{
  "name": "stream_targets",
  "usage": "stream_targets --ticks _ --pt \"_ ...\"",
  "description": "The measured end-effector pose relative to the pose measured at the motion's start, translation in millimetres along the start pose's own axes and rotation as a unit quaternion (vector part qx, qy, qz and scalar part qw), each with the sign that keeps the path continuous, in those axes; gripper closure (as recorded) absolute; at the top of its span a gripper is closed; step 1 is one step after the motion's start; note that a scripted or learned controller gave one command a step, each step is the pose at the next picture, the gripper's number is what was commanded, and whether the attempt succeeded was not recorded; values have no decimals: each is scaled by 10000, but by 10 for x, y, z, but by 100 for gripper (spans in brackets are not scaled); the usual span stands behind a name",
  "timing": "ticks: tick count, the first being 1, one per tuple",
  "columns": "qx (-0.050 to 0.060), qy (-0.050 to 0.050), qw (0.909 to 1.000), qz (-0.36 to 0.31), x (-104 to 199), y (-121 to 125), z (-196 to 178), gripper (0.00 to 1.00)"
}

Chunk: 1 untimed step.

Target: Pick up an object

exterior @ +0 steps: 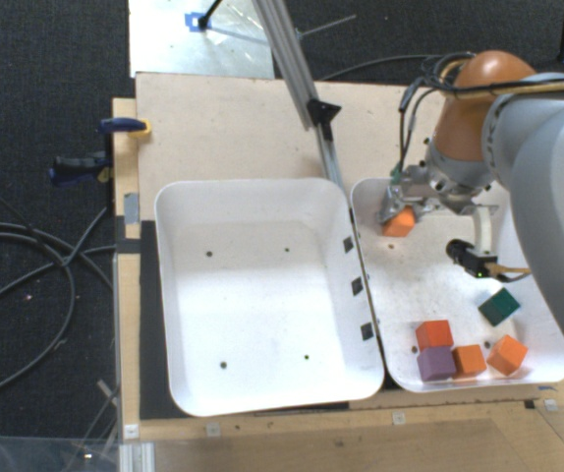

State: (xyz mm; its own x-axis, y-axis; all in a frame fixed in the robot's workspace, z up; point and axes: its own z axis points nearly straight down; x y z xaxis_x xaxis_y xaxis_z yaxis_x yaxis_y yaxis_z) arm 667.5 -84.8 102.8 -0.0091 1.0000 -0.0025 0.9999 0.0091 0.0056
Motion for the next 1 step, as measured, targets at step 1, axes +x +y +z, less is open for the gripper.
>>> stream_targets --ticks 1 --pt "-19 22 10000 -16 1049 164 -927 100"
